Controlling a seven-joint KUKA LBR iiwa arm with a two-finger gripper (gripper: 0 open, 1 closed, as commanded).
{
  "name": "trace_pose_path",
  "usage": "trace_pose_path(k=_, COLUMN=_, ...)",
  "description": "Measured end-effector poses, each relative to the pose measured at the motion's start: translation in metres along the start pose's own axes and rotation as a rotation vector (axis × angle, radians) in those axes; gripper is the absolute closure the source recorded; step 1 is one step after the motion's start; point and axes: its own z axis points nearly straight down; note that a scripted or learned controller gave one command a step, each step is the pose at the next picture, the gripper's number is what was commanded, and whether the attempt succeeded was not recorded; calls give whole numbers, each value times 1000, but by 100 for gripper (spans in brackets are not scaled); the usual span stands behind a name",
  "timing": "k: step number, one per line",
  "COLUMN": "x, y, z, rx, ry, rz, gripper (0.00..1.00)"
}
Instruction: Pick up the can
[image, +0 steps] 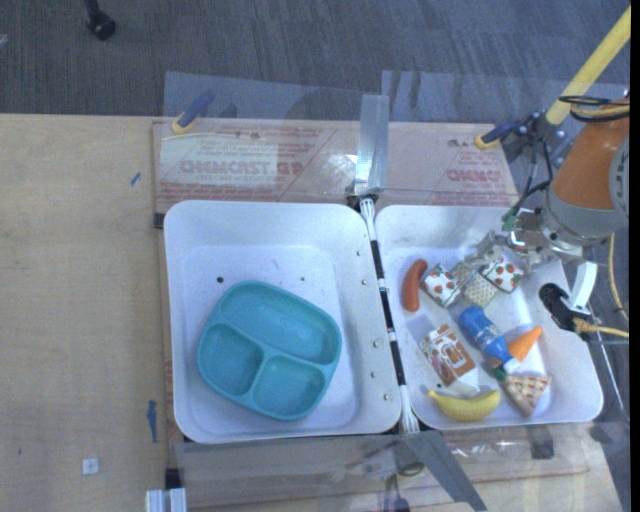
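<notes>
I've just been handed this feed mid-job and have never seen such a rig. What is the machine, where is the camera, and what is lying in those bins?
One fixed camera looks down at a slant on a bench with two shallow white bins. The grey arm with an orange band reaches in from the right; its claw hangs over the right bin's far edge, and I cannot tell whether it is open. The left bin holds a teal divided plate. The right bin holds toy food: a hot dog, a banana, a carrot, a pizza slice, small printed cartons, and a blue can-like object. Nothing visibly sits in the claw.
</notes>
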Motion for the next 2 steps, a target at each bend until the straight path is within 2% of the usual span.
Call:
trace_pose_path(k=1, x=-5, y=-1, z=-8, rx=1, ry=-11, rz=2, gripper=100)
trace_pose_path(k=2, x=89, y=18, z=-102, rx=22, ry=-11, rz=86, gripper=100)
